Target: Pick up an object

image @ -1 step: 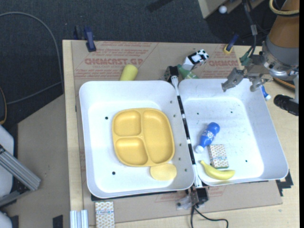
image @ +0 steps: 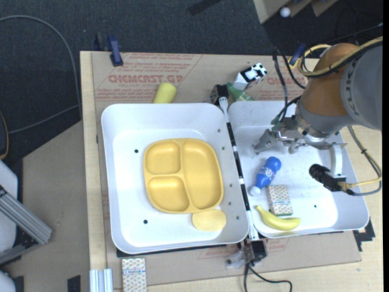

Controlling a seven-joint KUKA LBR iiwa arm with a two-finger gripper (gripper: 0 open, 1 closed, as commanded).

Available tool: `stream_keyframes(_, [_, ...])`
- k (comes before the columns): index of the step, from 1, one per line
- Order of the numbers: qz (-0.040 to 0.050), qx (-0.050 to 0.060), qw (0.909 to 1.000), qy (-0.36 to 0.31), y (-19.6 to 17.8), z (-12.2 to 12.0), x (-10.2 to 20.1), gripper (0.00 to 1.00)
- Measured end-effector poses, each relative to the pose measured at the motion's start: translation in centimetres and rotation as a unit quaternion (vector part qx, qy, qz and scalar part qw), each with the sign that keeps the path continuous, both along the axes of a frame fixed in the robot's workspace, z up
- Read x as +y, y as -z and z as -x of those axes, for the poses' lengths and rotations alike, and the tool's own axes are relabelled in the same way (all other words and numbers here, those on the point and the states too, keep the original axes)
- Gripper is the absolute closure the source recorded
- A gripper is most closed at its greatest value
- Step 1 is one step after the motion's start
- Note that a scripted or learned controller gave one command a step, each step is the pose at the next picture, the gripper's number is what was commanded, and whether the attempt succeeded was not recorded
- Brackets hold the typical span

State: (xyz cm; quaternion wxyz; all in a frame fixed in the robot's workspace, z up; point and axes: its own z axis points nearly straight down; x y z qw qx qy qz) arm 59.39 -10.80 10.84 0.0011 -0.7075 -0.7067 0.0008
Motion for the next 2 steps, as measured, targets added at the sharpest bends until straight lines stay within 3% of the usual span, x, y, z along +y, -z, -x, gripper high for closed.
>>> stream_keyframes(1, [-0.0003,0.000,1.0000,0.000,2.4,2.9,0.0,0.00])
stream_keyframes(2, [0.0003,-0.002,1.0000,-0.001,2.4,0.0,-0.1,0.00])
